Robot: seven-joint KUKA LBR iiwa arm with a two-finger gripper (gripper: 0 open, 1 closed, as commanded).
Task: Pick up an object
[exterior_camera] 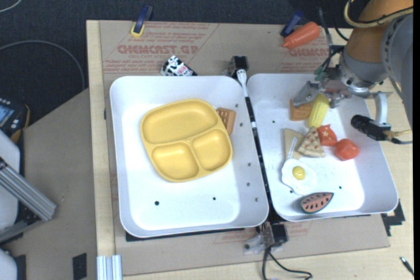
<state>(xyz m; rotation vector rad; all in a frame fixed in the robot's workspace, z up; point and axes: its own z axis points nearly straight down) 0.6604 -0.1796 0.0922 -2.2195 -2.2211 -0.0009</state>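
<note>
The tool (317, 92) hangs low over the corn (317, 110) at the far side of the right bin (377, 190); I cannot tell its finger state. Centre on the corn, clear of the neighbouring toast (299, 111), before closing.

Even, fairly bright overhead light, soft and diffuse: shadows under the yellow tray (186, 140) and the food pieces are faint and short, falling slightly toward 6 o'clock. The two white bins (197, 210) read near blown-out with mild glare on their floors, while the dark carpet at 12 and 9 o'clock stays underexposed with little detail. Overall focus is soft and low-res, small items grainy, printed lettering on the cardboard (157, 42) only barely legible.
</note>
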